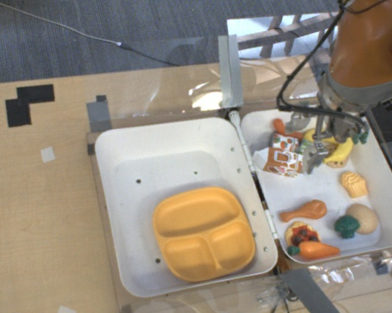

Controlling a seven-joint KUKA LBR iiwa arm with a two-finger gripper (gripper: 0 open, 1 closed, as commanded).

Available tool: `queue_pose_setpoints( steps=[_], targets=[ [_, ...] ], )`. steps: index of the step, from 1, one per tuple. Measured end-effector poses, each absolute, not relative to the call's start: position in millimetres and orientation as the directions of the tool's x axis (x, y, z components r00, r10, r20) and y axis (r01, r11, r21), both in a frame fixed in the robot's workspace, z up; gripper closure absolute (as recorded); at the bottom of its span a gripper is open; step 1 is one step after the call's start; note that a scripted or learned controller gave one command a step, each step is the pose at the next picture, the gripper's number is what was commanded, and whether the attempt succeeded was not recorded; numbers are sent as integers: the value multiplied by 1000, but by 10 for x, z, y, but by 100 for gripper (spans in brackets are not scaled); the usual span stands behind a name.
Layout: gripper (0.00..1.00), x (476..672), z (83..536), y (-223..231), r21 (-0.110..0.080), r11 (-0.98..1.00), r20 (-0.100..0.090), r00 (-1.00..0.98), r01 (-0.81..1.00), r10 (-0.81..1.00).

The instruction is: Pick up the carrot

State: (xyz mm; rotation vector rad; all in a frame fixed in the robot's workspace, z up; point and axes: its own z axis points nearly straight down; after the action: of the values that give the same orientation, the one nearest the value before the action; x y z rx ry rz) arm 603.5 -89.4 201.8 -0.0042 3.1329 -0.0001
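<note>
The carrot (318, 248) lies at the near edge of the right bin (389, 181), touching a small plate of mixed food (301, 234) and well apart from the pincer (317, 150), which hangs over the far part of that bin beside a banana (340, 150) and an orange-and-white printed packet (282, 155) whose writing is too small to read; whether the pincer is spread or pressed together I cannot tell. A drumstick (303, 210), a broccoli piece (346, 225), a beige round item (364, 217) and a yellow chunk (353, 184) also lie in that bin. The left bin (131, 162) on the desk (40, 234) holds a yellow divided tray (203, 232).
</note>
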Motion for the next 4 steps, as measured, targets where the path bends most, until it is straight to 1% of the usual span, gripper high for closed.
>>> queue_pose_setpoints(
  steps=[1,2,3,4],
  targets=[
    [0,5179,1173,-1365,0,981,0,-981,194,194],
    [0,5021,989,-1001,6,916,-37,-916,400,400],
    [0,5235,897,-910,7,843,-15,-843,538,538],
    [0,4930,900,-871,10,818,-18,-818,575,576]
  ],
)
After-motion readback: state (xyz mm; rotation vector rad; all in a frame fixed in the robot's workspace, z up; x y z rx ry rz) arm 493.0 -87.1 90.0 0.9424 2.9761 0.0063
